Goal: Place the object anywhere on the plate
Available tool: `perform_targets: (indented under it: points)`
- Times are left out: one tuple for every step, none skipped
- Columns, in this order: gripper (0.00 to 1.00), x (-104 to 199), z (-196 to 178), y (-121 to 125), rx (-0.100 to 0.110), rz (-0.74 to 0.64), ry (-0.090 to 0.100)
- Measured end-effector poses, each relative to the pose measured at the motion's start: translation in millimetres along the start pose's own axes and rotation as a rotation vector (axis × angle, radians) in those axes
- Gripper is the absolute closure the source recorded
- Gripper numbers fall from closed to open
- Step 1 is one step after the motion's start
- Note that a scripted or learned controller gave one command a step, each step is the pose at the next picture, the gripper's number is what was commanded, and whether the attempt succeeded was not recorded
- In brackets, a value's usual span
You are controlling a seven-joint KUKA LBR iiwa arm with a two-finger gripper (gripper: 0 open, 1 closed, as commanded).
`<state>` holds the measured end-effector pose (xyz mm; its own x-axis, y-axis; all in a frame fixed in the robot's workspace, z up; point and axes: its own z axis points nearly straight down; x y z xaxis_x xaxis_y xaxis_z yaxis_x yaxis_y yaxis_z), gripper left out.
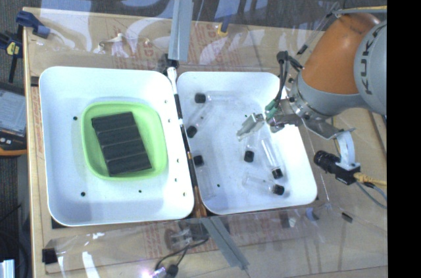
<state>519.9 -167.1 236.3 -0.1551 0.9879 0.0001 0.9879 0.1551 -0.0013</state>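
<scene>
Seen from above the counter [99,33], two shallow white bins sit side by side. Far to the left of the hand, the left bin [59,191] carries a green plate [89,139], and on that plate lies a dark ribbed block [121,142], tilted slightly against the bin's edges. Just right of it, still well left of the hand, the right bin [223,198] holds a scatter of clear vials with black caps: one near the top edge at [205,98], one capped end close to the divider [191,131], another black cap lower down [197,161]. Nearer the hand, a small black cap [248,156] lies just below and left of it, and two capped vials [273,168] [275,189] rest below it, toward the bin's near corner. The hand [258,122] hangs low over the upper right part of that bin, with something clear and glassy at its tips; whether the tips are apart or clamped cannot be told from here. Behind it, the grey arm with its orange band [335,56] reaches in from the right.
</scene>
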Motion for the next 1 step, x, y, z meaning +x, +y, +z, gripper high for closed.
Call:
perform_targets:
  points:
    - [0.00,-42.1,-27.4,-11.4,0.001,0.079,0.000]
